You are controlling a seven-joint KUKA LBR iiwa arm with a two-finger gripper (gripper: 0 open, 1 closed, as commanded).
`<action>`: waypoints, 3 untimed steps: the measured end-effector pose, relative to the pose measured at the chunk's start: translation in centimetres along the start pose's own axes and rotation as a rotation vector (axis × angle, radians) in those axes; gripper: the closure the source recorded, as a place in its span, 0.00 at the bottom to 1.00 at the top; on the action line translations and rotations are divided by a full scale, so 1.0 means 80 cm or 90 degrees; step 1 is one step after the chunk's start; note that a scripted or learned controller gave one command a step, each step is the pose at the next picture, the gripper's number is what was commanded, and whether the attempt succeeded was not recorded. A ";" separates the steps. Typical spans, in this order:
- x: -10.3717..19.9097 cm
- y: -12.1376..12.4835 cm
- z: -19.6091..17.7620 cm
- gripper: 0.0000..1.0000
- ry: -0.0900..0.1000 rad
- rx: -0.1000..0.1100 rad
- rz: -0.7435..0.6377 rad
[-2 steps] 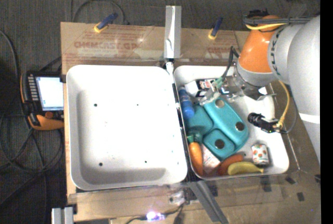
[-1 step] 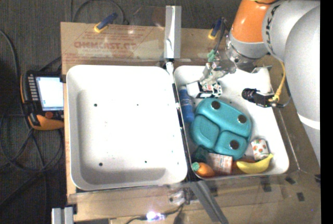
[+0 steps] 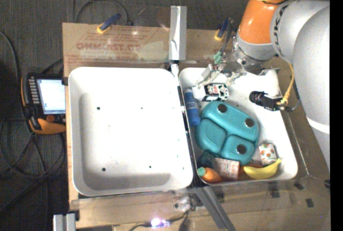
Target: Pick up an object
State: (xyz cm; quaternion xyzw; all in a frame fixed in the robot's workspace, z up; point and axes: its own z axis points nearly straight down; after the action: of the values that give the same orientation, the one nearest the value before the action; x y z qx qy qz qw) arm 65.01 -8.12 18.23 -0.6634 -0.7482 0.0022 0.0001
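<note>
— Yellow banana [image 3: 262,170] and an orange carrot [image 3: 210,174] sit at the near edge of your right bin [image 3: 287,133]. What lies beyond them?

— A teal lid [image 3: 228,132] fills the middle, a blue tube [image 3: 191,108] just left of it. Farther back your gripper [image 3: 216,88] hangs over the bin's far left corner, just above the lid; I cannot tell how its jaws stand.

Arm [image 3: 308,58]: 1 large pale grey link, smooth and rounded, glossy under the light. Orange band [image 3: 261,13] above the wrist, domed, with dark lettering partly visible at its edge. Below it a grey metal wrist collar. End effector [image 3: 217,82]: small metal parts, white pieces, green detail. Black cylindrical fitting [image 3: 262,99] with a yellow cable [image 3: 290,85] looping beside it.
</note>
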 end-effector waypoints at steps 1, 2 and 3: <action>0.000 0.000 0.000 0.00 0.000 0.000 0.000; -0.038 -0.054 0.104 0.00 -0.002 -0.013 -0.058; -0.037 -0.054 0.094 1.00 -0.001 -0.014 -0.057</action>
State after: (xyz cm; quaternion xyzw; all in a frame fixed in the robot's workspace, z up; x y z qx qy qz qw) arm 61.09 -11.62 10.70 -0.6290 -0.7773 -0.0050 -0.0077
